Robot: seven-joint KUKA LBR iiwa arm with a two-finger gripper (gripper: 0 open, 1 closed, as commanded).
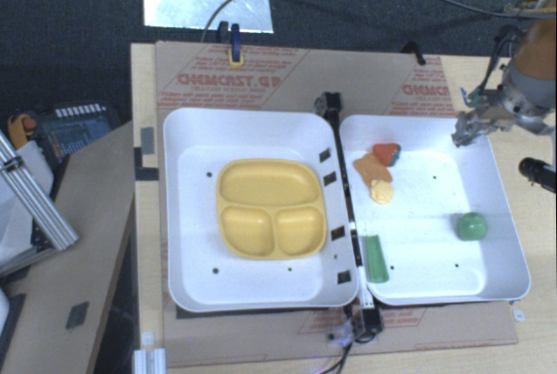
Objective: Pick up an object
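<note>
Left bin (187, 190): one yellow divided tray (270, 207). Right bin (496, 190): green block (376, 258) at left wall; green ball (472, 226) near right wall; orange, red, pale-yellow pieces (378, 169) upper left. Gripper (466, 130) above upper-right corner; grip state indiscernible.

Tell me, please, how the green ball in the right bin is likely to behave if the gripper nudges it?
The green ball looks round, so it would probably roll. It sits apart from the other items, near the right bin's outer wall, which might stop it.

Arm (533, 72) at right — wrist angled down
</note>
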